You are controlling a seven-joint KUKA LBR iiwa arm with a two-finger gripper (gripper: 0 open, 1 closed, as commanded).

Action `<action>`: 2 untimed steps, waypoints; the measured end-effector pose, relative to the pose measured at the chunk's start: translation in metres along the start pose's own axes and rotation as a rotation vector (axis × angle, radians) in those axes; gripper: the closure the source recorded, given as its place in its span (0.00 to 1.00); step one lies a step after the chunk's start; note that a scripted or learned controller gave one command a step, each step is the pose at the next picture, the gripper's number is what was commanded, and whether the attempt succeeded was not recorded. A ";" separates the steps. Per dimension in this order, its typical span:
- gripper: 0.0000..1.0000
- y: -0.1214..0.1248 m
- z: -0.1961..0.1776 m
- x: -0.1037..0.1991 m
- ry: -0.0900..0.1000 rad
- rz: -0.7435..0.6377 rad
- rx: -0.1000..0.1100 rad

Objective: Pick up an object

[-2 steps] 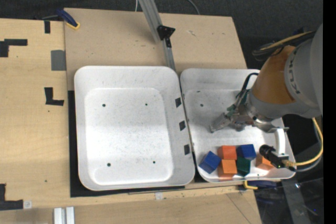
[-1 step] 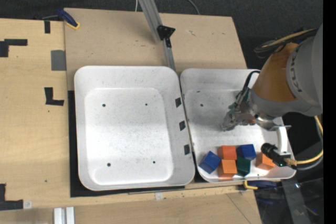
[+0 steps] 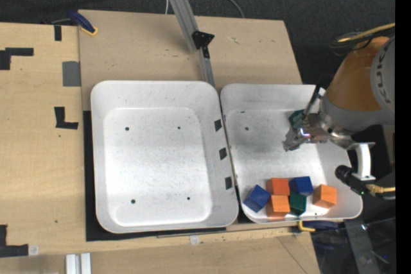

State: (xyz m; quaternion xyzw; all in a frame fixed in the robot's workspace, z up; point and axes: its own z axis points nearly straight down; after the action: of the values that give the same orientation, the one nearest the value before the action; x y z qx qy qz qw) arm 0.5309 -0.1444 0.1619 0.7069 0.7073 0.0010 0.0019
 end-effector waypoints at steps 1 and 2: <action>1.00 0.000 -0.048 -0.009 -0.001 0.000 0.000; 1.00 0.004 -0.090 -0.009 0.000 -0.001 0.000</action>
State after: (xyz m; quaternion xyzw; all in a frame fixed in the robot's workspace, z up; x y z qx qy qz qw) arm 0.5348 -0.1529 0.2520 0.7065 0.7077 0.0009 0.0018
